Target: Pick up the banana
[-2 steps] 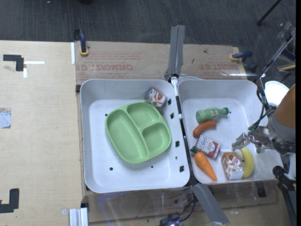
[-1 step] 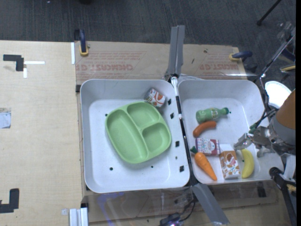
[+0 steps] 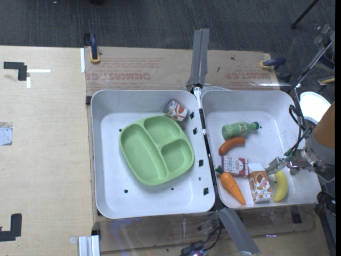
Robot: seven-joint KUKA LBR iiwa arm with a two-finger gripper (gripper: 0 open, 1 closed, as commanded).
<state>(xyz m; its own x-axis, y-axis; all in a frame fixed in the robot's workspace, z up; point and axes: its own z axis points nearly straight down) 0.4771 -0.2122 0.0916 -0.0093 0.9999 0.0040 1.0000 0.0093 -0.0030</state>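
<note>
Claw (image 3: 277, 166) just above small yellow banana (image 3: 281, 186) in right white bin (image 3: 242, 104), lined up for grab; can't tell if spread.

We see the banana (image 3: 281, 186), small and yellow, lying flat and lengthwise in the right bin (image 3: 266, 101), near that bin's front right corner, close to its right wall.

Your arm at the right edge

You see a grey arm (image 3: 326, 143) with an orange band, dark cables looping beside it, and a silvery metal gripper (image 3: 279, 165) at its tip.
</note>
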